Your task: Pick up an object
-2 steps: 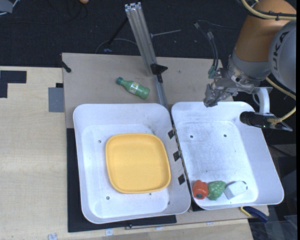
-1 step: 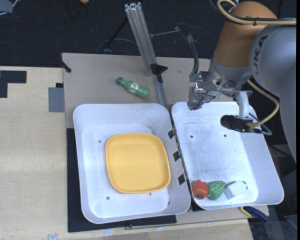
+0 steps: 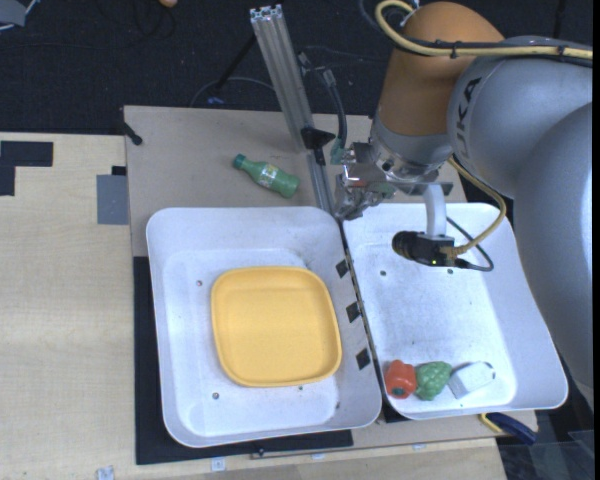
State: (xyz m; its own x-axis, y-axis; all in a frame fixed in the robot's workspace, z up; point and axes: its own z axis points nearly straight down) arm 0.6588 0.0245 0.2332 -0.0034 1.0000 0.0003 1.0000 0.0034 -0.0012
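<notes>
Right bin [image 3: 525, 368], 6 o'clock corner: red-orange piece [image 3: 400, 377], green piece [image 3: 432, 379], white piece [image 3: 472, 378] in a touching row. Left bin [image 3: 180, 268]: yellow square plate [image 3: 276, 324] at centre. Gripper [image 3: 355, 200] sits at the right bin's 11 o'clock corner by the divider, can't tell its state. Green bottle [image 3: 267, 175] lies on the bench at 12 o'clock beyond the left bin, label unreadable. Partial "KUKA" lettering on the arm [image 3: 520, 108].

The gripper [image 3: 355, 196] hung over the far end of the divide between the two bins. A yellow plate [image 3: 276, 325] lay below-left of it; a green bottle [image 3: 266, 175] lay left, outside the bins. Red [image 3: 400, 377], green [image 3: 433, 378] and white [image 3: 471, 377] items sat nearer the camera, to its right.
</notes>
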